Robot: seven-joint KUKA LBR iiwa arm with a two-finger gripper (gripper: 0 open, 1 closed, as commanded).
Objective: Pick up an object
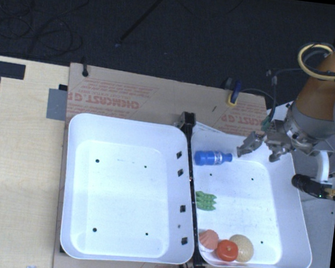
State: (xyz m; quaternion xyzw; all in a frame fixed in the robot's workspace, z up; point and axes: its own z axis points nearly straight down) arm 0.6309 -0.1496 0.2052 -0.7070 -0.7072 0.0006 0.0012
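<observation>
Grey two-finger gripper [262, 145] hangs over the far rim of the right-hand shallow white bin [293, 223], fingers spread with nothing between them. Just to its left, a blue plastic bottle [212, 158] lies on its side in that bin's far corner. A green pea-pod toy [205, 201] lies near the divider; a red tomato-like ball [227, 250], a tan round piece [242, 247] and a pink piece [208, 238] cluster at the near edge.

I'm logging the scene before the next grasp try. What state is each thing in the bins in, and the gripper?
blue bottle: lying on its side, right bin's far left corner
green pod toy: lying flat by the divider
red tomato: resting in the near corner, touching its neighbours
beige round piece: resting beside the tomato
pink piece: lying flat
gripper: above the bin's far edge, carrying nothing
</observation>
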